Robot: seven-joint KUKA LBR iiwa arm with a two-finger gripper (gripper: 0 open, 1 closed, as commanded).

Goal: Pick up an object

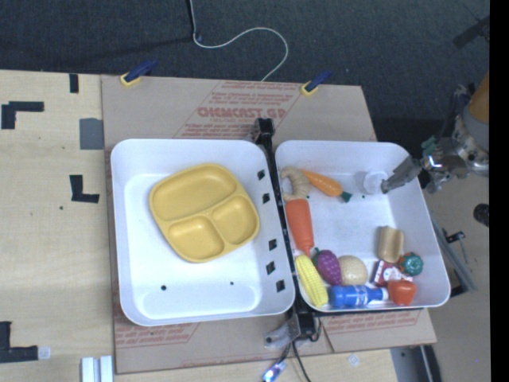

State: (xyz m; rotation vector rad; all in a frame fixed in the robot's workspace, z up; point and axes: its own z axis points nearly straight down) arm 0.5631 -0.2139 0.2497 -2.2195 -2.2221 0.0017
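Gripper (398,177) positioned over the right bin's (358,221) upper right corner.

Whether the jaws are apart or together cannot be told. Toy food is gathered in the right bin: a carrot (300,223), a corn cob (311,281), a blue bottle (355,296) and others along the near wall. A yellow divided plate (204,211) is seen in the left bin (135,237).

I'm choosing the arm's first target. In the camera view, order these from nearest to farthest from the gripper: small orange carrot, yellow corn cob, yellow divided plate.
1. Small orange carrot: right bin's far end, just left of the gripper.
2. Yellow corn cob: right bin's near left corner.
3. Yellow divided plate: left bin, beyond the divider.
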